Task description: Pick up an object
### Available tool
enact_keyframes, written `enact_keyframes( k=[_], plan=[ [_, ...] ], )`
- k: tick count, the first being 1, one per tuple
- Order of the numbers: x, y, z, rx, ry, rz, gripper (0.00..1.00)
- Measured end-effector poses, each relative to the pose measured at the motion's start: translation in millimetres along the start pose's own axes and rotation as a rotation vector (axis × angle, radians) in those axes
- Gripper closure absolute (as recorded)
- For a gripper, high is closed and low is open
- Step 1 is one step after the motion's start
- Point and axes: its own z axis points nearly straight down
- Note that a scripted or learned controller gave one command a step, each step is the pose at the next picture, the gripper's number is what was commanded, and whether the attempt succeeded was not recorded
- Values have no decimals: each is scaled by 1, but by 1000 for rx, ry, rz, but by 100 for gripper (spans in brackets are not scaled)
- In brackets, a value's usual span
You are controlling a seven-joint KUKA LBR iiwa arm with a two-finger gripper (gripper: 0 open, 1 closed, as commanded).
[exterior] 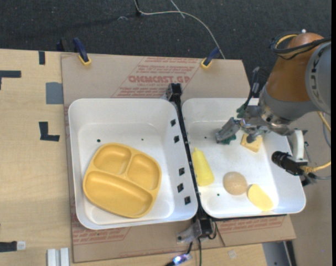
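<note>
The right bin (212, 113) holds a long yellow piece (201, 167) by its left wall, a round tan ball (234, 183) and a yellow lump (260, 197) near the front, and a small pale yellow block (251, 142) under the wrist. My gripper (236, 132) hangs over the middle of this bin, its fingers spread open with nothing between them. One dark fingertip (224, 134) points left, toward open bin floor; the block lies just right of the fingers.
In the left bin (82, 112) lies a yellow divided plate (122, 179). A black divider (180, 143) runs between the bins. The arm's orange band (289, 73) and a black fitting (287, 162) overhang the right bin's right side.
</note>
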Motion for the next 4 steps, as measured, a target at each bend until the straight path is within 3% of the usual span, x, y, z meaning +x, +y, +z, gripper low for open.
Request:
enact_keyframes(
  k=[2, 3, 4],
  plan=[
    [-1, -5, 88, 4, -1, 1, 0],
    [-6, -4, 116, -9, -10, 5, 0],
    [-4, -4, 105, -7, -8, 2, 100]
  ],
)
